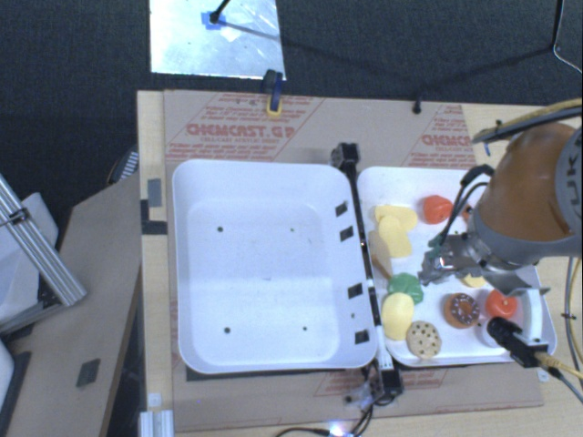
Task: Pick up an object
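- Bench board (273, 116): brown sheet under both bins; red printing along its far edge reads "CHEMCAST GP", once at left and again, partly cut off, at right.
- Left bin (196, 198): shallow, white, rounded corners; floor bare save for a few small dark dots; the widest open room on the bench.
- Right bin (387, 182): white, touching the left bin along a shared rim that carries dark clips (346, 209); crowded; bare floor mainly along its far strip.
- Arm (533, 189): orange band and grey wrist, reaching in from the right and covering the bin's right side.
- Gripper (435, 269): low over the middle of the right bin, between the toy foods; nothing seen between its fingers; whether they stand apart or closed cannot be told.
- Toy foods, all in the right bin: pale yellow pieces (393, 230) near the shared rim; orange-red piece (435, 208) at the far side; green piece (405, 286) just left of the gripper; yellow rounded piece (397, 312) touching the green one; speckled cookie (423, 339) at the near rim; brown doughnut (462, 309); small red piece (501, 304) beside it.
- Silvery sheet (214, 25): beyond the board, on dark floor.
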Available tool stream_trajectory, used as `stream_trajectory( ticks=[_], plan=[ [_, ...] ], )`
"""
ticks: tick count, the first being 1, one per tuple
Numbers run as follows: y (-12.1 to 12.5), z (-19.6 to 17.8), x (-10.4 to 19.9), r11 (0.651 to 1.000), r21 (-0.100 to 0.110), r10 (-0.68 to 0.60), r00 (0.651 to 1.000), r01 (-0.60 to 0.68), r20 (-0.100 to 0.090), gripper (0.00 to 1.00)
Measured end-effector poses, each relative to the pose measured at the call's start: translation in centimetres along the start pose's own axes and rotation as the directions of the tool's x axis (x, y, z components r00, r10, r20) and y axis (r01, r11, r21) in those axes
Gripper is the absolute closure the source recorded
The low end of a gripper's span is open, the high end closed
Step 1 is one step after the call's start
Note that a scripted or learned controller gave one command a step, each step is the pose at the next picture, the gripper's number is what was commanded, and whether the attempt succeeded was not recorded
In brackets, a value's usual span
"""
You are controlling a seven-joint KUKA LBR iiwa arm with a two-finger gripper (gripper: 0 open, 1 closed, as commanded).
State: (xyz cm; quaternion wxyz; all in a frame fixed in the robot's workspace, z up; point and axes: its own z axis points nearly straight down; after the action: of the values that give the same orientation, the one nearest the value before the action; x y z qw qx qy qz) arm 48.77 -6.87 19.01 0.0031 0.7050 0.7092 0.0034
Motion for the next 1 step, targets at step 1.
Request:
stream_trajectory(
  ticks=[1],
  plan=[
    [10.03,-10.65,1.22,1.0,-0.012,-0.003,1.0,0.003,0.003,1.0]
  ],
)
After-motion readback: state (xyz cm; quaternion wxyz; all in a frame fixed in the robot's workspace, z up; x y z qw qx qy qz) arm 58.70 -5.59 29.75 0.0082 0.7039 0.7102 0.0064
